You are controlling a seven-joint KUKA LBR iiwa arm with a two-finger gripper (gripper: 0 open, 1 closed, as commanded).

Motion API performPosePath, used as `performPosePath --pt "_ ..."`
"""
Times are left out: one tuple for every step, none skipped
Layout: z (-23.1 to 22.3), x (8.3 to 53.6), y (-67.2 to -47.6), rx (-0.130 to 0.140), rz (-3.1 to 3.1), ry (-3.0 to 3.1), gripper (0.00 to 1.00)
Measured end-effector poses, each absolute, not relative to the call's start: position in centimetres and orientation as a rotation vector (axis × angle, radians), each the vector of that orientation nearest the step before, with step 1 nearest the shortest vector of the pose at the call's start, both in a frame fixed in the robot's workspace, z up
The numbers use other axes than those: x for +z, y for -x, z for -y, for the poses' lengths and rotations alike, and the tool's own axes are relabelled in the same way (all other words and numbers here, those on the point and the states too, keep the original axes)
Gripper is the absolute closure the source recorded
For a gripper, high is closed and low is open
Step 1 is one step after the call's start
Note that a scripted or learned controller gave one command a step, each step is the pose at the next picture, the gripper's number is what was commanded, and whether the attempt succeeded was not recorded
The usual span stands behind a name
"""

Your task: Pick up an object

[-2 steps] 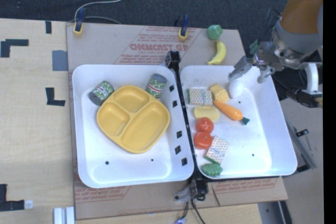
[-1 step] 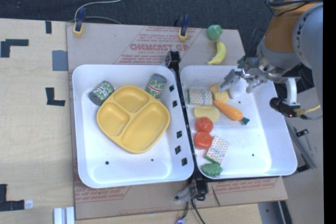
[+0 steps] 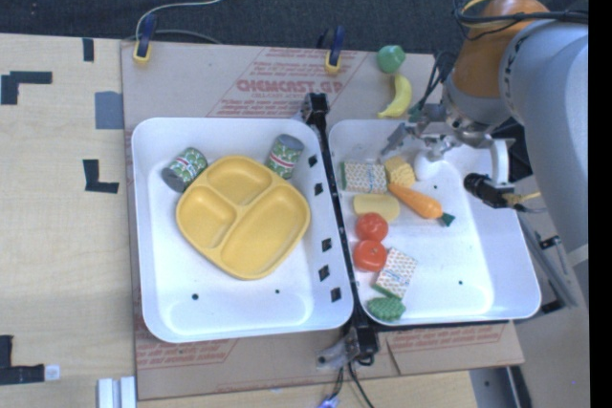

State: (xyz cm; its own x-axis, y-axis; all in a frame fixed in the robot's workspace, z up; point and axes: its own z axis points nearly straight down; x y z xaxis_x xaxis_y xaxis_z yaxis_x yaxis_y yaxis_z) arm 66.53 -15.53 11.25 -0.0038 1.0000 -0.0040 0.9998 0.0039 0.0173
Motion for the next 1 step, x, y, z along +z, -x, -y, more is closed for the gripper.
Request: performPosePath --pt "15.00 11.03 -66.56 0.019 -2.212 -2.203 0.00"
